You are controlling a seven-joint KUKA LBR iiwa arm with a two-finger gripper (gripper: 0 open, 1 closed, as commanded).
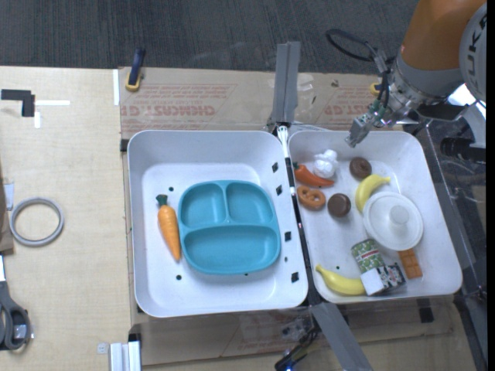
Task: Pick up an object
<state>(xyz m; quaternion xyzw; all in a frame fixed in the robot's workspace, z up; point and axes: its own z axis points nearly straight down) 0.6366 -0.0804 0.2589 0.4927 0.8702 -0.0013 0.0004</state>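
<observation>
My gripper [356, 134] hangs over the far rim of the right bin [435, 207], with nothing visibly in it. Just below it in that bin lie a white lumpy piece [326, 159], a brown donut [360, 167], an orange-red pepper [313, 176], a pretzel [312, 198], a brown ball [339, 204] and a yellow banana [371, 189]. Nearer the front are a white lidded bowl [393, 219], a green can [365, 252], a second banana [340, 282], a small box [384, 278] and an orange block [411, 264]. The left bin [143, 207] holds a teal divided plate [230, 227] and a carrot [168, 227].
A grey bar [286, 83] rises between the bins at the back. On the wooden bench at left lie a grey ring [35, 221], scissors [14, 327] and a blue-and-yellow clamp [137, 69]. The arm's orange band [441, 22] fills the upper right.
</observation>
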